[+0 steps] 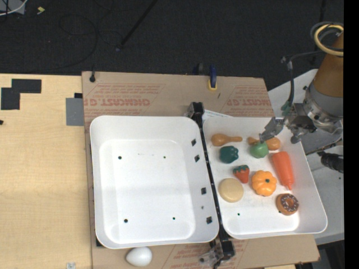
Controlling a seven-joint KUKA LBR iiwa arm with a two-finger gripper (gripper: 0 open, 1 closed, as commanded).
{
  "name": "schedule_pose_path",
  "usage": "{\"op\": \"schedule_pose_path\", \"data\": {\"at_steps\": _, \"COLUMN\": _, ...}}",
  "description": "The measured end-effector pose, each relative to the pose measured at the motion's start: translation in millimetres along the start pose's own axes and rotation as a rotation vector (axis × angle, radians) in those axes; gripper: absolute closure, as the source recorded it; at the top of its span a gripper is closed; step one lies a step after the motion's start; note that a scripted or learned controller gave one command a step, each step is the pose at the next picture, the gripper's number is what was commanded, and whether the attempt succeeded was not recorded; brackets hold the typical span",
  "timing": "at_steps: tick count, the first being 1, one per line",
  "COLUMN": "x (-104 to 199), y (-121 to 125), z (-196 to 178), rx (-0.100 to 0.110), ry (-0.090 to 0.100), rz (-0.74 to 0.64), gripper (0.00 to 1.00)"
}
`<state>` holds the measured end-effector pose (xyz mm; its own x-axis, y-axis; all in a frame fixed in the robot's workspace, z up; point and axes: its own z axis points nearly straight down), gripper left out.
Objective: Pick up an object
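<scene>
The right bin [314,220] holds several toy foods. Among them are a green apple [258,149], a small tan piece [273,144] beside it, an orange carrot [283,169] and an orange pumpkin [263,183]. There are also a red strawberry [242,173], a dark green pepper [228,154], a tan drumstick shape [225,140], a cream bun [230,190] and a chocolate donut [288,204]. My gripper [283,133] hangs open over the bin's far right corner, just above the apple and the tan piece, with nothing between its fingers.
The left bin [101,150] lies beside the right one, with a black divider [203,167] between them. A white egg [138,256] rests on the cardboard in front of the left bin. Cables trail by the arm at the right edge.
</scene>
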<state>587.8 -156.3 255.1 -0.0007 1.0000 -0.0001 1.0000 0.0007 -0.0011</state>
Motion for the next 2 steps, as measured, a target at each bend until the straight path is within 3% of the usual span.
{"op": "schedule_pose_path", "data": {"at_steps": 1, "x": 27.4, "y": -5.6, "z": 150.6, "rx": 0.015, "ry": 0.005, "rz": -0.001, "gripper": 0.0}}
{"op": "schedule_pose_path", "data": {"at_steps": 2, "x": 52.5, "y": -68.8, "z": 164.0, "rx": -0.01, "ry": 0.0, "rz": 0.006, "gripper": 0.0}}
